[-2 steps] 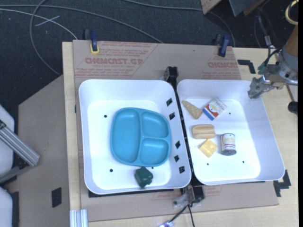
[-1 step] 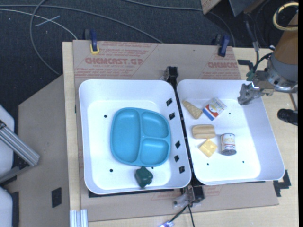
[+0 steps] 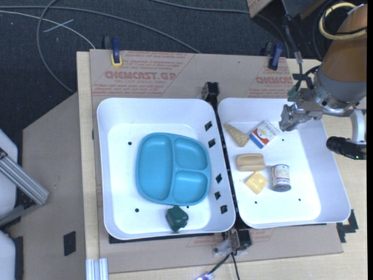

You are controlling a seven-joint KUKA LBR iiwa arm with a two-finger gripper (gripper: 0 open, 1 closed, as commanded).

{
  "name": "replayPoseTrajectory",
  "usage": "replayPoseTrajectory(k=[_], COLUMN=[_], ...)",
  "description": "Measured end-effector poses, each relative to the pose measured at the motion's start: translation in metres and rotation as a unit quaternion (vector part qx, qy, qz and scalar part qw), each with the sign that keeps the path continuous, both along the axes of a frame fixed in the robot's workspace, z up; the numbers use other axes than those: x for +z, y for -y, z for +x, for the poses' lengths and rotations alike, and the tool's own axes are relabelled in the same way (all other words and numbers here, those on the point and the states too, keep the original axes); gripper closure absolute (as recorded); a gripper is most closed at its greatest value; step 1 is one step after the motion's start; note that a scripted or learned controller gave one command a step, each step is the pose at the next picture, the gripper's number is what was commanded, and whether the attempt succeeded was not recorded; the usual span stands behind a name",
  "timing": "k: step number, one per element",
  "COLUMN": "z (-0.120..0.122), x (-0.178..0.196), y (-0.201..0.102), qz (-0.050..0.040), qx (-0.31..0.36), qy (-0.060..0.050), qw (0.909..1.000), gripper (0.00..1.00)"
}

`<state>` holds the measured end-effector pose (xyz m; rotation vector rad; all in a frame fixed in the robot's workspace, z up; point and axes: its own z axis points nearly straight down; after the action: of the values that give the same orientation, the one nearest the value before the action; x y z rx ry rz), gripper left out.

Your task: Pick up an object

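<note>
The claw (image 3: pixel 289 119) hangs over the far part of the right bin (image 3: pixel 326 174), just right of a small red, white and blue packet (image 3: pixel 264 134); whether its tips are apart or together cannot be told. The packet lies flat, its long axis slanting from near-left to far-right. Nearer lie a tan wedge (image 3: pixel 236 134), a tan bread-like block (image 3: pixel 250 161) with its length running left to right, a yellow cube (image 3: pixel 256 182) and a small can (image 3: pixel 281 177). The left bin (image 3: pixel 111 174) holds a blue divided plate (image 3: pixel 172 168) and a dark green lump (image 3: pixel 176 217).

gripper (image 3: pixel 289 119) over right bin (image 3: pixel 326 174) | near small carton (image 3: pixel 264 134)
</note>
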<state>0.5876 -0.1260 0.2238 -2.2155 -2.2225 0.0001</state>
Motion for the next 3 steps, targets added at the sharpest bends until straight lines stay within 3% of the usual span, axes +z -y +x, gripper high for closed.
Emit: replayPoseTrajectory(k=[3], z=[-0.045], x=[-0.015], y=[-0.148], qz=[0.0001], qx=[0.001], qy=[-0.001], qw=[1.0000], gripper=[1.00])
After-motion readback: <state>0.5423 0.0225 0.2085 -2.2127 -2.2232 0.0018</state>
